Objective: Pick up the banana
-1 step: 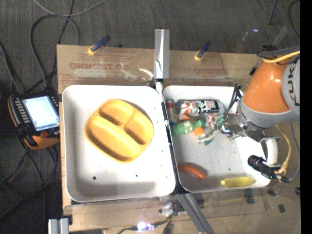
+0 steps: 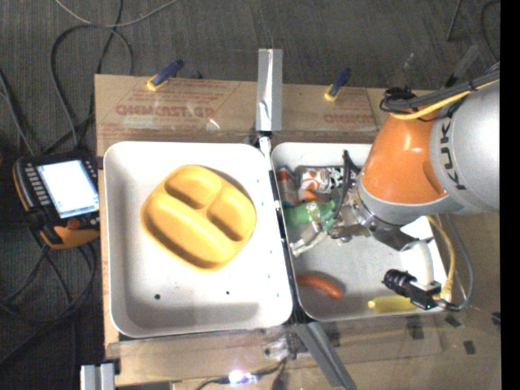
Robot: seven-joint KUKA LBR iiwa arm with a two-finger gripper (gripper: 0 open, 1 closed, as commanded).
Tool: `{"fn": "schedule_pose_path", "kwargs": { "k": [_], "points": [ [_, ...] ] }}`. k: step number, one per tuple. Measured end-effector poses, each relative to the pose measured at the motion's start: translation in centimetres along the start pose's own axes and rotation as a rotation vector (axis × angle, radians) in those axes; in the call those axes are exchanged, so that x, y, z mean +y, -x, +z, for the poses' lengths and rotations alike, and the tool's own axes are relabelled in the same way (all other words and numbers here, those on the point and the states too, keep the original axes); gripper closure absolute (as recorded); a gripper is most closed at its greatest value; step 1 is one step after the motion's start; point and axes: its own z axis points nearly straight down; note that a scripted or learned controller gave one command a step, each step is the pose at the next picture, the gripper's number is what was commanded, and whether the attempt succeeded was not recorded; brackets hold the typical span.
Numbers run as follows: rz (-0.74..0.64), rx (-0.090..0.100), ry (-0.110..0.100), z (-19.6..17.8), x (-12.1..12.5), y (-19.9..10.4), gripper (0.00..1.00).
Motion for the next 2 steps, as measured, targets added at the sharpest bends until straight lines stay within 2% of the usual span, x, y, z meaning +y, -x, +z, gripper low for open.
{"fn": "schedule_pose_path", "kwargs": {
  "k": [1, 2],
  "points": [
    [-0.363, -0.002, 0.003, -2.4, 1.4, 2.0, 0.00],
    [-0.625, -0.005, 0.006, -5.5, 4.5, 10.4, 0.00]
  ]
}}
